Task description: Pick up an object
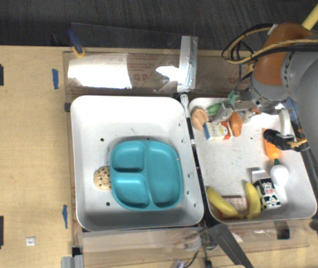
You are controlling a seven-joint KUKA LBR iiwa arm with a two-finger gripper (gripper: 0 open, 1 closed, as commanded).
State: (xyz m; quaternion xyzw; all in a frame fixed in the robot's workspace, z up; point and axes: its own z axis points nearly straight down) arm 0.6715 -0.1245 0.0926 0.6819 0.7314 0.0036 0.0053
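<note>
The gripper [238, 106] hangs over the far corner of the right bin [309, 205], right above the carrot [236, 124]. I cannot tell what it holds.

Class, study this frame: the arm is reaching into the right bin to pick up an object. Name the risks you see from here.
1. The gripper sits over a tight cluster in the right bin's far corner: a small carton, an orange piece and a tan item. It might nudge or catch a neighbour.
2. That cluster lies close to the bin wall, so the gripper may strike it.
3. Loose cables loop near the wrist and might snag.
</note>
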